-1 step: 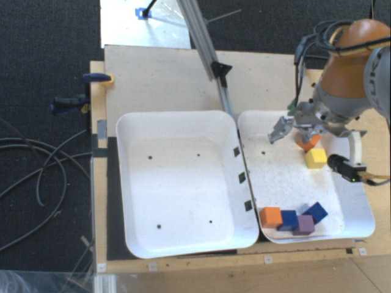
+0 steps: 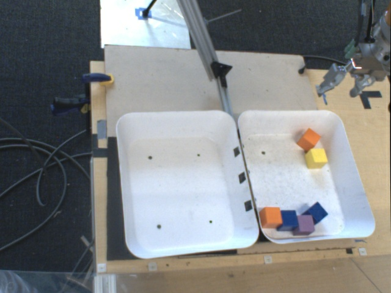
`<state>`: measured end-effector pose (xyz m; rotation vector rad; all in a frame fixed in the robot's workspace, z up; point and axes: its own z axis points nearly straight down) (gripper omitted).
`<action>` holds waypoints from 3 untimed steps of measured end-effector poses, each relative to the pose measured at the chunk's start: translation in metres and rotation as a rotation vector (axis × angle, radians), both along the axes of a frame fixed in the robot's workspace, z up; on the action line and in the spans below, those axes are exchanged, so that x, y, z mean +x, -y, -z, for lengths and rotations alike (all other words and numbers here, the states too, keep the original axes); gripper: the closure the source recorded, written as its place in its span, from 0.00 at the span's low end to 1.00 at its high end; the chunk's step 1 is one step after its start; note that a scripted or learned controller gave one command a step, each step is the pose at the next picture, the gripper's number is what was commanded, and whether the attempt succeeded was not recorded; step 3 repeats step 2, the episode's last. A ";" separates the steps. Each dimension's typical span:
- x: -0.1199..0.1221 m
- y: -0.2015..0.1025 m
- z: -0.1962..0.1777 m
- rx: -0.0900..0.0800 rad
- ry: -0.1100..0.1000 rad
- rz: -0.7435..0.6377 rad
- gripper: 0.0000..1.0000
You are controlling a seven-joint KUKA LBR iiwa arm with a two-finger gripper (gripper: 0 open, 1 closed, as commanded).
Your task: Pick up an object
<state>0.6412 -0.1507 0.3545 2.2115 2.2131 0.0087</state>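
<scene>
Camera view, risks first. Near-edge cluster in right bin: orange cube, blue cube, purple cube, second blue cube, all touching or nearly so. Little finger room between them; likely to nudge neighbours or pinch two at once. Also close to the rim (finger-on-wall risk).

Better odds at the far pair: orange cube and yellow cube, just beside each other, corner nearly touching. Orange one sits rotated, so misaligned fingers could skid off a corner.

Left bin beside it, not a target.

Pose: gripper beyond the right bin's far-right corner, above bench, well apart from every cube. Fingers spread, nothing between them. Wrist entering from upper right, mostly cropped.
</scene>
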 end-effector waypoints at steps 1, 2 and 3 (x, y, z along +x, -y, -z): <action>-0.049 -0.022 0.029 0.006 -0.016 -0.001 0.00; -0.045 0.028 0.154 0.005 -0.018 0.002 0.00; -0.045 0.028 0.154 0.005 -0.018 0.002 0.00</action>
